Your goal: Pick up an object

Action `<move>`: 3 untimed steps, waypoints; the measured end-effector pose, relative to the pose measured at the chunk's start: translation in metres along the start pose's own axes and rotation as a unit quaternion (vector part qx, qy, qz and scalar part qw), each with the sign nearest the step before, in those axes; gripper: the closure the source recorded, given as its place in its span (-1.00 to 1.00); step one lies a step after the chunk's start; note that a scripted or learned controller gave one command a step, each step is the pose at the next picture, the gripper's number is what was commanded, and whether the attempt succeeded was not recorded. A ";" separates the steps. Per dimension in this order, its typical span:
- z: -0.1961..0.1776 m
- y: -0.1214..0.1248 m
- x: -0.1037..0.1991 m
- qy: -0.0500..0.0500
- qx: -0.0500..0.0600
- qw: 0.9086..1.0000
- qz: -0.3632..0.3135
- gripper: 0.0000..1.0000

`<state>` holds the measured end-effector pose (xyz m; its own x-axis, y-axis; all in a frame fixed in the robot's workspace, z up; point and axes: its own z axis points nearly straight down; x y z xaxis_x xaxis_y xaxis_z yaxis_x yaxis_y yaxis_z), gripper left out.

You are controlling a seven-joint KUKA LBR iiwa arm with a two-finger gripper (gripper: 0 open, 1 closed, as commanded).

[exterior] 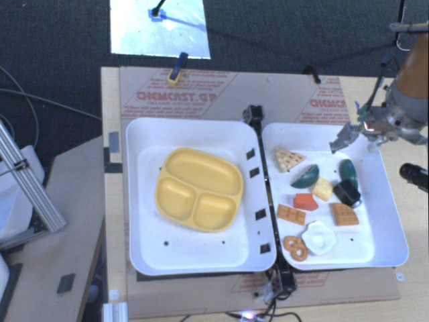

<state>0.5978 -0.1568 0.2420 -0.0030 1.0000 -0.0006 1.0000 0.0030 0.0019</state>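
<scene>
Right bin [385, 200]: we are counting toy foods, namely a wedge [289, 158], two dark green pieces [306, 176], yellow cube [323, 190], red block [305, 201], waffles [344, 214], pretzel [295, 247], white piece [318, 237]. Left bin [137, 200]: yellow tray [198, 188]. We are seeing the gripper [352, 134] hovering over the right bin's far edge, holding nothing; spread of fingers: cannot tell. We are advising a straight descent onto one isolated piece.

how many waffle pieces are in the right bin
2. One waffle square lies left of centre, below the red piece. The other waffle square lies further right, below the black item. Neither is hidden.
</scene>
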 end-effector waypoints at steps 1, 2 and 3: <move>0.075 -0.059 0.056 0.003 0.005 1.000 -0.002 -1.00; 0.141 -0.064 0.022 0.000 0.000 1.000 -0.001 -1.00; 0.158 -0.035 0.073 0.001 0.000 1.000 -0.003 -1.00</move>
<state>0.5630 -0.0838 0.0840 -0.0088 1.0000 0.0003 1.0000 0.0088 0.0029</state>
